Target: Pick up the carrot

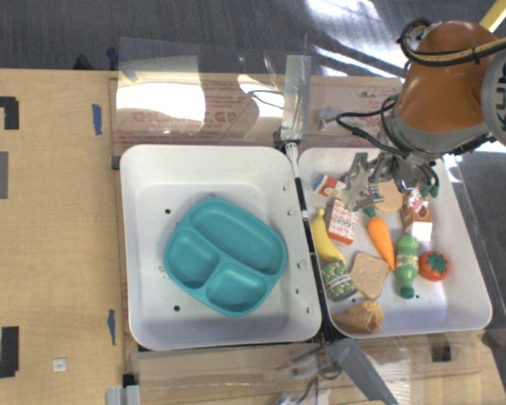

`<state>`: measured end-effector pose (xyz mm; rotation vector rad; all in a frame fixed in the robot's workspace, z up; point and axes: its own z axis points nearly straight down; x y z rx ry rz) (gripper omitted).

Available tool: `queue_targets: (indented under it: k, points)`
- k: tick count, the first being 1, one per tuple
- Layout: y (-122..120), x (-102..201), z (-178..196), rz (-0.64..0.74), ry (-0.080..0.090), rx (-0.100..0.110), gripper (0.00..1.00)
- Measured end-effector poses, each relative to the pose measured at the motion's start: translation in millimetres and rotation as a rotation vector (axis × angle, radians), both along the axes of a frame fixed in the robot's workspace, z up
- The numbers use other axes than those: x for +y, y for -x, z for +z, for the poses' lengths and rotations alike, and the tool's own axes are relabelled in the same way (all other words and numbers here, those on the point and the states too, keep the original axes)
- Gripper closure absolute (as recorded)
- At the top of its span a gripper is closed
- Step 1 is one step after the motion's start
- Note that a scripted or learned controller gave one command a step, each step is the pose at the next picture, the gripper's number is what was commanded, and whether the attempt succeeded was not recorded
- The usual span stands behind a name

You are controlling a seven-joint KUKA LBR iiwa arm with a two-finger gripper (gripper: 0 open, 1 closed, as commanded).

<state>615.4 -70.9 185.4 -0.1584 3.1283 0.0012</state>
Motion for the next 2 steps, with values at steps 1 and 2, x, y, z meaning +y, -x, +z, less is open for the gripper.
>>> queue_targets:
  k: [1, 2]
  points:
    - [89.7, -49.5, -34.6, 0.124, 0.000, 0.014, 1.00]
    - [64.3, -71.3, -88.9, -0.182, -0.001, -0.008, 1.00]
